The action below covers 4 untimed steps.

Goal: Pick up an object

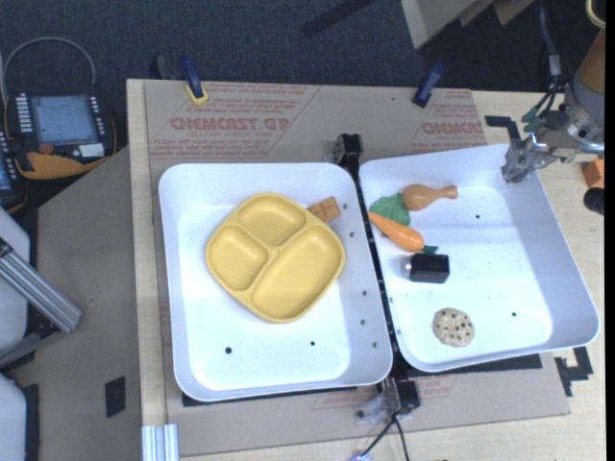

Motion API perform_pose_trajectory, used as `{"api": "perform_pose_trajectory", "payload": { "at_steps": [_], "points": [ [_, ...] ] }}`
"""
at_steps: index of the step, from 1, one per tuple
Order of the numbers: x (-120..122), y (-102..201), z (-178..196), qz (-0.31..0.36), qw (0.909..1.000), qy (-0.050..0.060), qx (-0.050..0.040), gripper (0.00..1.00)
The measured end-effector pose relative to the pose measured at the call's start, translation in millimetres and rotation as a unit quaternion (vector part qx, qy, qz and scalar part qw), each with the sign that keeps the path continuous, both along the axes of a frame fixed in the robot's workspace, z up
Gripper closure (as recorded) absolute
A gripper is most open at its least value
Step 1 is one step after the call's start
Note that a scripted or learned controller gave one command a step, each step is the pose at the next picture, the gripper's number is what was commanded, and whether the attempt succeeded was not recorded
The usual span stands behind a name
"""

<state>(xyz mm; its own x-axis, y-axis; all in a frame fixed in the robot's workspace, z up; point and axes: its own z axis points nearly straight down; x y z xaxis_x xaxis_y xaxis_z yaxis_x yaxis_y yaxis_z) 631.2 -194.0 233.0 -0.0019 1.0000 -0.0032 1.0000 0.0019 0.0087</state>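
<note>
Arm (588, 94) cut by right edge

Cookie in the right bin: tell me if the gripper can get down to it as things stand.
Probably yes. The cookie lies flat and alone near the right bin's front edge, apart from the black block. The gripper hovers at the bin's far corner, nothing between them.

Dark blue-grey carpet (240, 27) surrounds the cardboard-topped bench (288, 113); a teach pendant (60, 128) lies at left, an aluminium rail (38, 291) below it.
</note>
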Motion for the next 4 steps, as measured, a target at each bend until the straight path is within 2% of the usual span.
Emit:
{"api": "perform_pose_trajectory", "payload": {
  "at_steps": [1, 2, 3, 4],
  "points": [
    [1, 0, 36, 0.000, 1.0000, 0.001, 0.0002, 1.00],
    [5, 43, 32, 0.001, 1.0000, 0.005, 0.0023, 1.00],
    [0, 100, 23, 0.002, 1.0000, 0.006, 0.0027, 1.00],
    [7, 148, 9, 0.002, 1.0000, 0.006, 0.0026, 1.00]
  ]
}}
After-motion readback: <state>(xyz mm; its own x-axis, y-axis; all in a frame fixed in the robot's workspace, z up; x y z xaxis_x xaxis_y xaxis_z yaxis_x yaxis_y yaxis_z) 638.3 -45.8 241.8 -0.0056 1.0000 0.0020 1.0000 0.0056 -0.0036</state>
